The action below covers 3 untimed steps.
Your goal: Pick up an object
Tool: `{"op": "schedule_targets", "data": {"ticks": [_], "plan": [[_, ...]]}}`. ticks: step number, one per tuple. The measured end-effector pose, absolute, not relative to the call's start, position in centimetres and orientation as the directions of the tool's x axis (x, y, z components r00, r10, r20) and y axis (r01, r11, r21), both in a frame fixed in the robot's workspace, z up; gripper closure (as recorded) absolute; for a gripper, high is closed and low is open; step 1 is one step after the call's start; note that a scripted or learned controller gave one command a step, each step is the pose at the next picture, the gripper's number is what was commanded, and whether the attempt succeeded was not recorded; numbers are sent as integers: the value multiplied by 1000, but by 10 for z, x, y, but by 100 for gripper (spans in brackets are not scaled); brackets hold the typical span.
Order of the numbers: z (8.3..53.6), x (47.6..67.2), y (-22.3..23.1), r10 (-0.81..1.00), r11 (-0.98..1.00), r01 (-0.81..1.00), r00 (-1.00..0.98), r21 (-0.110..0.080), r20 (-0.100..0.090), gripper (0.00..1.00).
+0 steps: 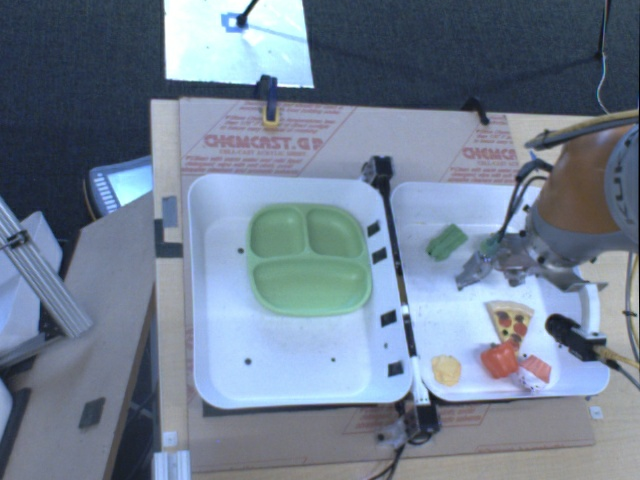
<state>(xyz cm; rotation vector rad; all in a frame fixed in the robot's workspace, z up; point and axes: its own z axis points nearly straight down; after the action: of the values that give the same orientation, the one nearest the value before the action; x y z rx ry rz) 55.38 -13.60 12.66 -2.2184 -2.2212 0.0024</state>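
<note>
Zero objects picked: gripper (478, 271) hovers wide open and holding nothing in right bin (470, 200), near green block (446, 241); grasp remains.

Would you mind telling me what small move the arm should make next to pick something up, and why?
Probably a short shift toward the pizza slice toy, then a descent. The gripper hangs over the right bin between the green block and that slice, with nothing visibly between its fingers. The slice lies flat and apart from the red toy, so it looks like the easier target.
</note>
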Motion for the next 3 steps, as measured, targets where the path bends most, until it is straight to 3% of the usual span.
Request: {"op": "schedule_targets", "data": {"ticks": [1,2,3], "plan": [[140,555,-136,1000,2,1000,-2,1,-1,100],[199,549,-139,1000,2,1000,-2,8,-2,100],[261,555,-146,1000,4,1000,-4,8,-2,100]]}}
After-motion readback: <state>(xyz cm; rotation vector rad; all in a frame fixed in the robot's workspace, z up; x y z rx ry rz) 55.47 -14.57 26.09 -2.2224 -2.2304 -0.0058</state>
